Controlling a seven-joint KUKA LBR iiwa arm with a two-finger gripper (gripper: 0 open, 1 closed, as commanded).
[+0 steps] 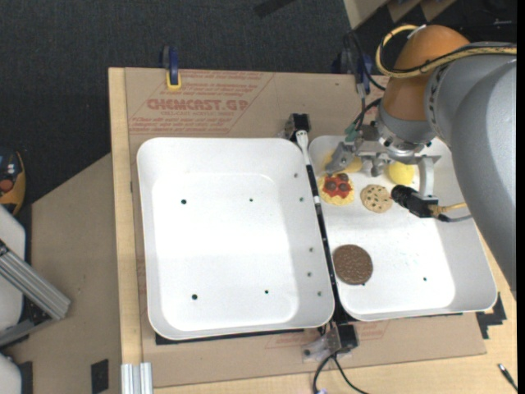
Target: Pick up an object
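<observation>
My gripper hangs over the far end of the right bin, below the orange wrist band. Just under and around it lie a small yellow piece, a red pizza-like toy, a pale chocolate-chip cookie and a yellow round object, which the gripper partly hides. A dark brown round cookie lies nearer the front of the same bin, by its left wall. Nothing can be seen held in the gripper.
The left bin stands beside the right one on a brown board. A blue clamp grips the board's far edge. The grey arm covers the right bin's far right corner.
</observation>
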